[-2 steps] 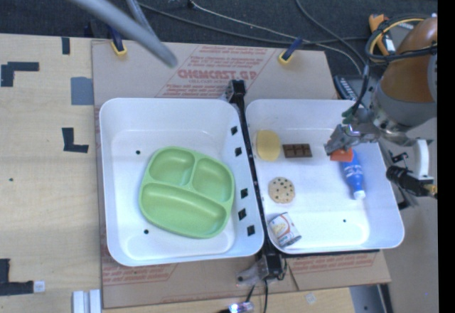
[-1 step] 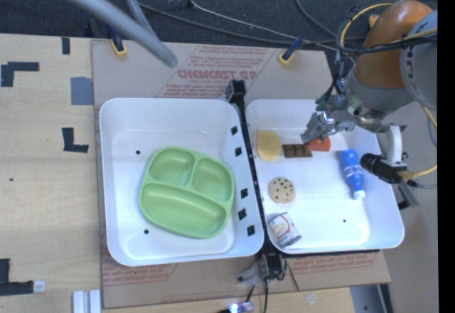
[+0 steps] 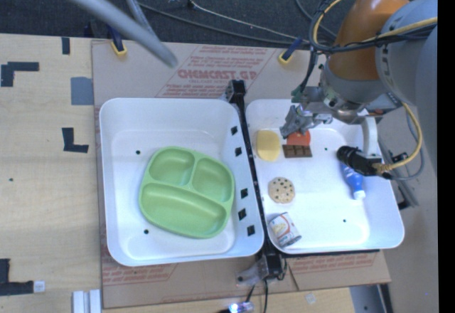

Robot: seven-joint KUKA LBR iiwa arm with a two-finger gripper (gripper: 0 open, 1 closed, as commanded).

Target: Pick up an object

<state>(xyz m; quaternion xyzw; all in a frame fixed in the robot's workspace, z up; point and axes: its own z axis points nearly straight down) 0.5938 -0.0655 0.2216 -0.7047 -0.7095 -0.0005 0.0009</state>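
Observation:
My gripper (image 3: 295,126) hangs over the back of the right bin (image 3: 370,237), just above an orange block (image 3: 301,139) and a brown chocolate bar (image 3: 297,151). To its left lies a pale yellow lump (image 3: 268,145). In front of that sits a round cookie (image 3: 281,190), and a small printed packet (image 3: 284,228) lies near the bin's front left corner. A blue bottle with a white cap (image 3: 353,181) lies at the right of the bin. Nothing shows between the fingers.
The left bin (image 3: 117,134) holds a green divided plate (image 3: 188,191). A black divider (image 3: 245,162) runs between the two bins. The grey arm with its orange band (image 3: 373,13) and yellow cables looms over the right bin's back right.

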